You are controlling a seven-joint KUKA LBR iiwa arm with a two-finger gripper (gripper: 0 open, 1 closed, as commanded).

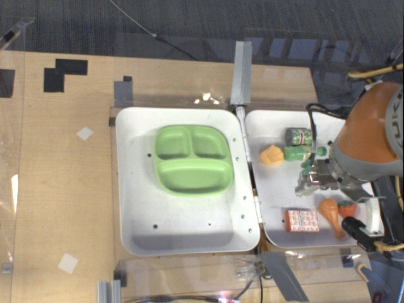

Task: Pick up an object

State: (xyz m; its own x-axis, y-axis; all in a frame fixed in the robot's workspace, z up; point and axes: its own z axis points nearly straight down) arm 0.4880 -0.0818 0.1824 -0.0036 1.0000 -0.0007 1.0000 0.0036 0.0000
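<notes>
Two shallow white bins sit side by side on the surface: the left bin point(132, 169) holds one green divided plate point(192, 158) with three compartments, and the right bin point(271, 219) holds the small items. There I count one green can point(298, 136), one green bottle point(303, 153), one yellow-orange piece point(272, 155), one red-and-white box point(302, 220), one orange carrot point(331, 213) and one red piece point(348, 209) just beside it. That makes six small items, one plate and two bins.
</notes>
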